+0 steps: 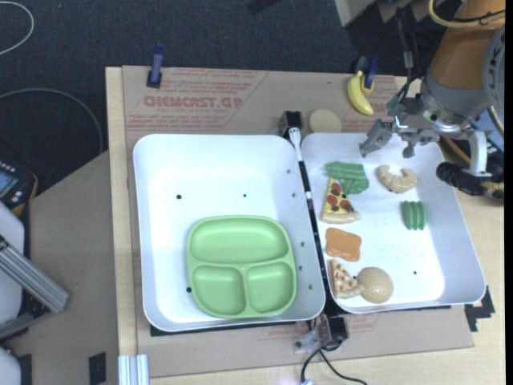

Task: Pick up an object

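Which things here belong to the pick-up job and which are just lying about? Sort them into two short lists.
For the job:
end effector, fingers spread, above the right bin
croissant
green leafy piece
pizza slice
green pod
orange piece
second pizza slice
tan round piece

Lying about:
green divided tray in the left bin
banana
blue clamp

Printed in faded red on the brown board (pixel 208 95) under the bins, at twelve o'clock from the left bin (pixel 152 215): "CHEMCAST G P", with smaller lines of red print above and below, too blurred to read.
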Controlling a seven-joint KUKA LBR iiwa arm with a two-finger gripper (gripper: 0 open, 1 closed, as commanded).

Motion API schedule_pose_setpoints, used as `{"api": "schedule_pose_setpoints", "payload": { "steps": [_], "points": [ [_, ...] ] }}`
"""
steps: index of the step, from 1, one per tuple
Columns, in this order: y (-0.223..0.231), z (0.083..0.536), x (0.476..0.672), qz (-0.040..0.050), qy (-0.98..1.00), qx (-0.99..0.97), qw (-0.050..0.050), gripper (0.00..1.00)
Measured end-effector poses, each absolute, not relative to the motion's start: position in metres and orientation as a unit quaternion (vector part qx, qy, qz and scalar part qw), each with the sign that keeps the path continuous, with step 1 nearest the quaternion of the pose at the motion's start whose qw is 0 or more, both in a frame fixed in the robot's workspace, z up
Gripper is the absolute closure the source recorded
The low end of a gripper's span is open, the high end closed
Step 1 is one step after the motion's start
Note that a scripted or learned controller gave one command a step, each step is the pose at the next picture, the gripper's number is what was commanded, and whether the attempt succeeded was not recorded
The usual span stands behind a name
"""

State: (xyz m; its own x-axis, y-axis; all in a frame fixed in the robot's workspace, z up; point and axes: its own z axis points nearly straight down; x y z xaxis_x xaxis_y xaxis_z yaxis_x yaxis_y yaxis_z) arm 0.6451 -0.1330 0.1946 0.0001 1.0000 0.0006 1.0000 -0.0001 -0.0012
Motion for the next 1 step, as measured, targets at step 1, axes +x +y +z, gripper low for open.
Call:
{"api": "schedule_pose_setpoints", "payload": {
  "steps": [1],
  "points": [
    [-0.1329, 0.2057, 0.646, -0.0009, -0.707, -0.707, -0.001, 1.0]
  ]
}}
